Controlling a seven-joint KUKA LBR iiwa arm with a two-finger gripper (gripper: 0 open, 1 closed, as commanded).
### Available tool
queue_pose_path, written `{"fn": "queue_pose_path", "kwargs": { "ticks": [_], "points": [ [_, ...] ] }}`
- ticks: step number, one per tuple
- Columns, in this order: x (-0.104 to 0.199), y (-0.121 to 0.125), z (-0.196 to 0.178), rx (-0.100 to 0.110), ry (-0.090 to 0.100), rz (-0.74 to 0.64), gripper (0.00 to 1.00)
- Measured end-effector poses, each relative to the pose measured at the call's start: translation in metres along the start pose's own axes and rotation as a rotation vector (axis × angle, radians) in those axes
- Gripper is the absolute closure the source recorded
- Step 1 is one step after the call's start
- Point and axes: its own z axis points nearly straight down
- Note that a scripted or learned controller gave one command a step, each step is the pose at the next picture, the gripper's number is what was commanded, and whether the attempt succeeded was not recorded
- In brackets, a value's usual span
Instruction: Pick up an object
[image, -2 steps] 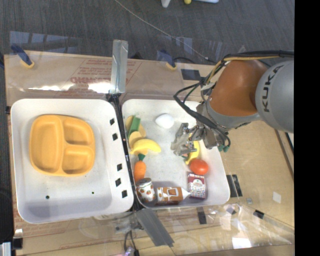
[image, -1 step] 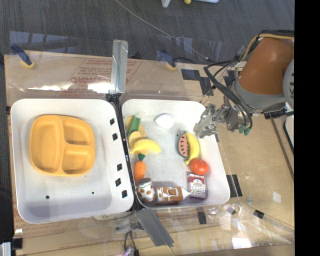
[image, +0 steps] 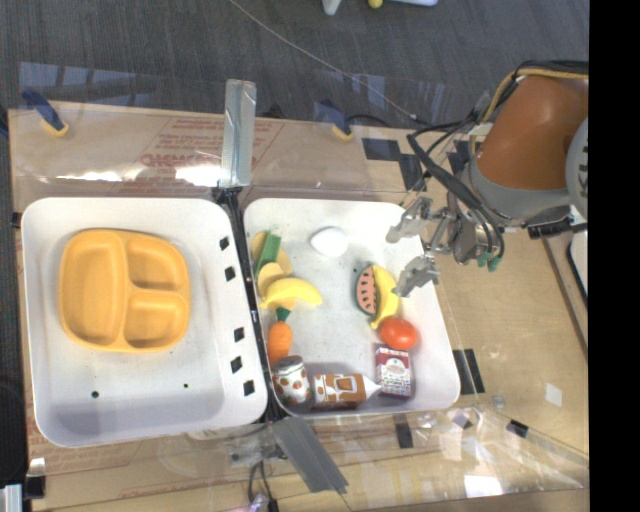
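The claw (image: 411, 250) hangs open and holds nothing, over the right edge of the right bin (image: 300, 212), just above the watermelon slice (image: 366, 287). A tomato (image: 398, 333) and a small carton (image: 395, 371) lie nearer, with bananas (image: 288, 292) and a carrot (image: 279, 340) to the left. The left bin (image: 60, 400) holds a yellow divided plate (image: 124, 289).

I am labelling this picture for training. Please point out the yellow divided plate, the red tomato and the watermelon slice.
Yellow divided plastic plate (image: 124, 290): camera view, central ridge.
Round red tomato (image: 398, 334): camera view, top surface.
Red-and-green watermelon slice (image: 365, 288): camera view, red flesh.
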Motion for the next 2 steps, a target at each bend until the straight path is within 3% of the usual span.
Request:
{"fn": "queue_pose_path", "kwargs": {
  "ticks": [1,2],
  "points": [
    [0.017,0.033,0.15,-0.002,0.002,-0.059,0.0],
    [0.078,-0.017,0.148,0.0,-0.003,-0.133,0.0]
  ]
}}
